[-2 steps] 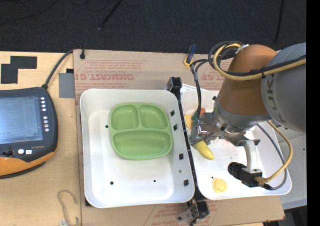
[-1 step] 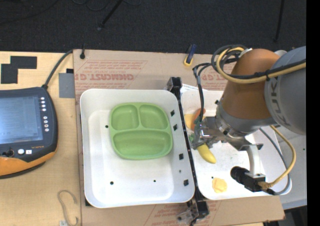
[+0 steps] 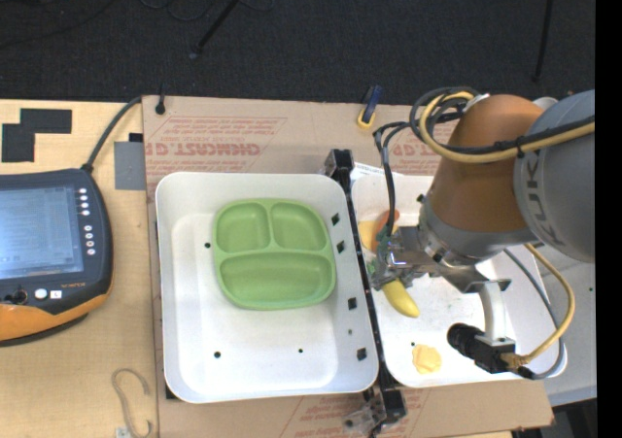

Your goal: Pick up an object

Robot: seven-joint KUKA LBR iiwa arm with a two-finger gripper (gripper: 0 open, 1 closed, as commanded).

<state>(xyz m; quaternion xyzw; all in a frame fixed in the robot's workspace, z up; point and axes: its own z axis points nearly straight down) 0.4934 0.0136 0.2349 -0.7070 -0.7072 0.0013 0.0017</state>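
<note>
My gripper (image 3: 392, 263) reaches down into the right bin (image 3: 544, 295), near its left wall. Just below and right of it lies a yellow banana-shaped object (image 3: 401, 301), close to the gripper or touching it; I cannot see it between the fingers. A yellow-orange object (image 3: 372, 231) sits just above the gripper, partly hidden by cables. A small pale yellow lump (image 3: 426, 358) lies near the right bin's front edge. The arm's large orange and grey body hides much of the right bin.
The left bin (image 3: 185, 329) holds a green divided plate (image 3: 274, 253). A control tablet (image 3: 44, 242) rests on the bench at far left. A blue and yellow clamp (image 3: 369, 108) sits at the cardboard's back edge.
</note>
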